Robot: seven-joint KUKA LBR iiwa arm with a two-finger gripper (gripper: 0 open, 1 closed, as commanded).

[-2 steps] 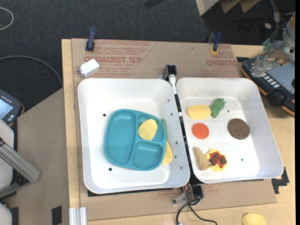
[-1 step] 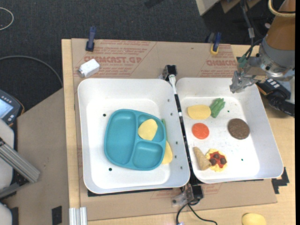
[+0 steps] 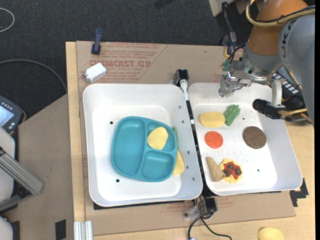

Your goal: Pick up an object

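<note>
Over the back edge of the right bin (image 3: 290, 149), the gripper (image 3: 229, 88) is seen, nothing between its jaws; their spread cannot be told. Step judged: approach. Nearest candidate, green toy (image 3: 232, 114), lies just below; descent and closure are required next.

Two smooth white plastic bins (image 3: 95, 149) sit on matt brown cardboard (image 3: 135, 59); the divided teal plastic plate (image 3: 132, 151) looks slightly glossy.

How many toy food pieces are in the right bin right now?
5: yellow piece and green piece near the top, red disc at centre-left, brown disc at right, pizza slice at the bottom.
</note>
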